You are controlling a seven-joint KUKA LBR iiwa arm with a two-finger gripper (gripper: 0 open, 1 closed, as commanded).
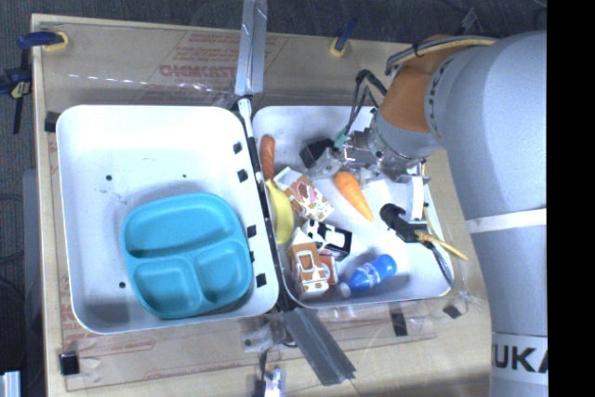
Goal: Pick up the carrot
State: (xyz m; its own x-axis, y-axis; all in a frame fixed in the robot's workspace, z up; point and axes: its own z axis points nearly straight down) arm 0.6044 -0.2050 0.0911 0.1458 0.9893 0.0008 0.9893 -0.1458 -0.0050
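Under the end effector [346, 161], the carrot [354, 194].

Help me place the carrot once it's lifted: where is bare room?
Left bin: bare white floor above and left of the blue tray. Right bin is crowded: carrot, blue bottle, cartons and the claw leave little floor.

a blue tray [189, 254] with three parts is seen lying in the left white bin [93, 135]. in the right white bin [307, 118], a blue bottle [370, 273] is seen near the front wall. a small orange box [312, 267] is seen just beside it. a yellow banana [280, 210] is laid along the left wall.
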